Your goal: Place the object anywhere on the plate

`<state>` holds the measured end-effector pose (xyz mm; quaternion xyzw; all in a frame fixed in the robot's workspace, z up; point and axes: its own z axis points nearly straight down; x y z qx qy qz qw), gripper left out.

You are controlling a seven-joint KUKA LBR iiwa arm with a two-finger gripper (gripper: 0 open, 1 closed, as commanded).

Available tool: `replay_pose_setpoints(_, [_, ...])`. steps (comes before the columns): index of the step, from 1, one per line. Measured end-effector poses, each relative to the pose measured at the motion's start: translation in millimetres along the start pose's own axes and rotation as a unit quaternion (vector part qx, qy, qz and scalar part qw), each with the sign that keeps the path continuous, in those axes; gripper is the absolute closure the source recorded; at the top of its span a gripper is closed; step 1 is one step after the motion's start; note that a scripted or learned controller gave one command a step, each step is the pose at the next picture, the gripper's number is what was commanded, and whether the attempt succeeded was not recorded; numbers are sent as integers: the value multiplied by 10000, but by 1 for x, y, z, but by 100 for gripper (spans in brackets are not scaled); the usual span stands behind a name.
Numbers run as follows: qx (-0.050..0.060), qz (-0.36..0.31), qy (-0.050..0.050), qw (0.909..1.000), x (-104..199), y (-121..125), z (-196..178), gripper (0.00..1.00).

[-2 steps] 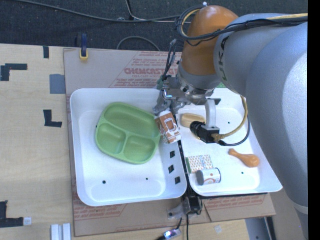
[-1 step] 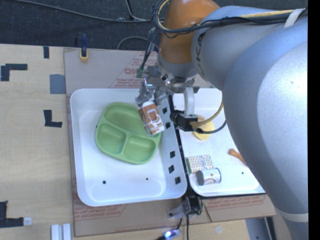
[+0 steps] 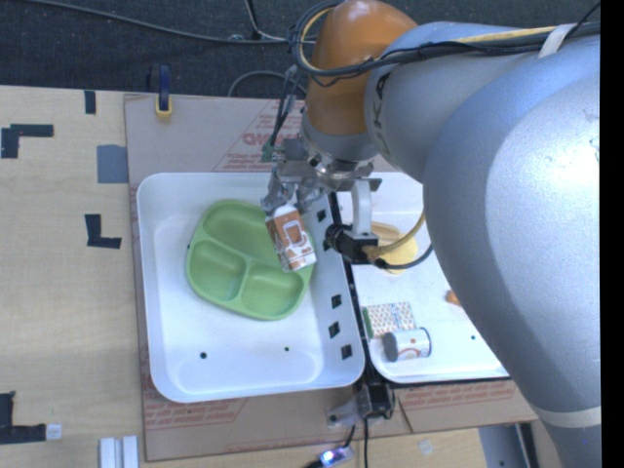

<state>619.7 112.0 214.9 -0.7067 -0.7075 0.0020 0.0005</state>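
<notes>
Where the bench lies nearest: pale wood bench [image 3: 58, 359] marked with black tape strips, and a flat brown cardboard sheet [image 3: 195, 427] under both bins.
Right bin [image 3: 439, 367]: shallow, smooth white plastic with rounded corners; much of it is covered by the arm.
Right bin, contents: a small white cylinder [image 3: 409, 344] with a red mark lies on its side at the near end. Just beyond it, a flat square pad [image 3: 388, 316] with a speckled multicoloured print lies flat. A small orange scrap [image 3: 451, 297] shows at the arm's edge, too little of it to identify.
Left bin [image 3: 161, 261]: the same shallow white plastic, with a few small black dots on its floor.
Left bin, contents: one plate.
Plate [image 3: 239, 266]: matte green, rounded, moulded into three compartments, lying flat in the far half of the left bin.
Carton [image 3: 291, 240]: a small boxy pack printed orange and white, tilted, hanging over the plate's right rim. Whether its lower end touches the plate cannot be told.
Gripper [image 3: 292, 203]: metal fingers closed on the carton's top end, above the plate's far right edge.
Arm [image 3: 507, 193]: smooth grey shell with a glossy orange band [image 3: 346, 37], reaching in from the right.
Far edge: a blue clamp [image 3: 162, 91] with a yellow tip stands on the cardboard sheet's far left corner.
</notes>
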Motion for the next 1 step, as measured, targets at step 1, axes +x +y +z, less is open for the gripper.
replay_pose_setpoints(1, [-5, -1, -1, 10000, 0, 0, -1, 0])
